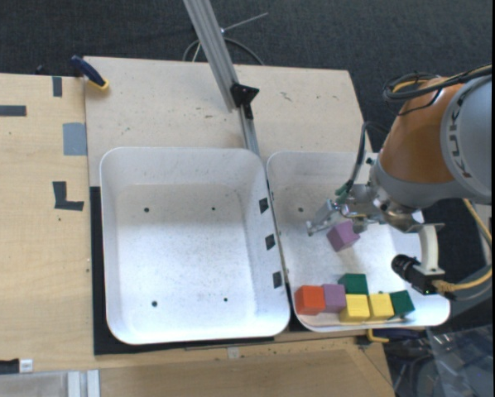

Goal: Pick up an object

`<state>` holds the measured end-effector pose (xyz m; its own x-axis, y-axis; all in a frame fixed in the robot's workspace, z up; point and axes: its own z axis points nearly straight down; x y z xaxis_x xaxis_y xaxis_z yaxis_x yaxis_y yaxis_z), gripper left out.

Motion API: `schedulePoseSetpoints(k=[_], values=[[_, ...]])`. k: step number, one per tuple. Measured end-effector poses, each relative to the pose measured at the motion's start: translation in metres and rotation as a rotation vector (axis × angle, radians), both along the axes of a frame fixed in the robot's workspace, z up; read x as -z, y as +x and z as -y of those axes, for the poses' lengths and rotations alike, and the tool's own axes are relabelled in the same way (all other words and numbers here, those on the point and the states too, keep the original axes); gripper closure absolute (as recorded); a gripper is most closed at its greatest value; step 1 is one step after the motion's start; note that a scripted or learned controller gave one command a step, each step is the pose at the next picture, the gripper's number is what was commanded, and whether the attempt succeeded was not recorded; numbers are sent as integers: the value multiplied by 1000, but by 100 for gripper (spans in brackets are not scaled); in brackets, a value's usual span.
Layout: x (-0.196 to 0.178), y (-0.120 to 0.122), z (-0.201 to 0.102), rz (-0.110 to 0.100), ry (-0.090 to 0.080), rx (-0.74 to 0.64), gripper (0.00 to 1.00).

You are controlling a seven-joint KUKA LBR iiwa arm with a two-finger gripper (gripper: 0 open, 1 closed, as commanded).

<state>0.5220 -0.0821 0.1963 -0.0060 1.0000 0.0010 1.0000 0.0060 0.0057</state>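
Note:
My gripper (334, 221) hangs over the middle of the right bin (301, 180), with the grey and orange arm reaching in from the right. A light purple block (343, 237) sits tilted right under the gripper's tip, touching or nearly touching it. I cannot tell whether the block is gripped or resting on the bin floor. Along the bin's front wall lie a red-orange block (309, 298), a second purple block (334, 296), two yellow blocks (357, 307) and two green blocks (354, 284).
The left bin (181, 246) lies beside the right one, sharing a raised rim between them. A slanted metal rail (214, 40) comes down to the bins' back edge. A blue and yellow tool (90, 73) lies at the bench's far left.

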Motion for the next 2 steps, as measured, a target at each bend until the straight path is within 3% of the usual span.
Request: schedulePoseSetpoints(k=[1, 2], values=[[67, 28, 40, -9, -3, 7, 0], [65, 28, 39, -7, -2, 5, 0]])
